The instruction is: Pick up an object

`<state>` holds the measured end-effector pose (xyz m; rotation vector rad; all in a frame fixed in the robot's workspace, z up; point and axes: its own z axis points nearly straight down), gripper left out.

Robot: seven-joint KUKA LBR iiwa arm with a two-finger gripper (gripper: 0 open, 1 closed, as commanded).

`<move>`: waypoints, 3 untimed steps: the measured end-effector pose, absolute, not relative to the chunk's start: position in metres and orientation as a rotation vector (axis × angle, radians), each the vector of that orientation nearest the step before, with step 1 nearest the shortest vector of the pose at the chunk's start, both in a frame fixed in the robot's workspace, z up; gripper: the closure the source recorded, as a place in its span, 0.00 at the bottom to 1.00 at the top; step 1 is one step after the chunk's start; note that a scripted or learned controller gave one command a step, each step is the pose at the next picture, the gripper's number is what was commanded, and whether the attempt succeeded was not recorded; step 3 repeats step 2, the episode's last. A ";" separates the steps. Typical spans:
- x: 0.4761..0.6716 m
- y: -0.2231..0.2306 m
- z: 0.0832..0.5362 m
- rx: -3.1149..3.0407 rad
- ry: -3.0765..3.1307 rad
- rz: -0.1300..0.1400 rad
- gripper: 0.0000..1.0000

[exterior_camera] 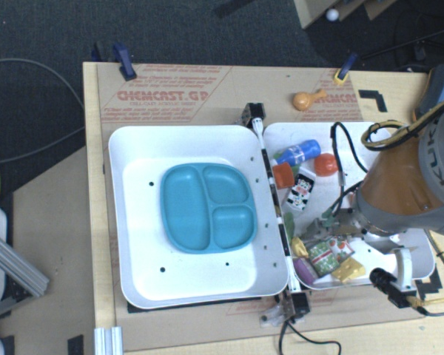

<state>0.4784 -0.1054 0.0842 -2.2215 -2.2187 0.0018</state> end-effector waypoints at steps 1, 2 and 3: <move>0.481 -0.105 0.095 -2.225 -2.223 -0.005 1.00; 0.541 -0.045 0.186 -2.219 -2.225 -0.005 1.00; 0.541 -0.045 0.186 -2.219 -2.225 -0.005 1.00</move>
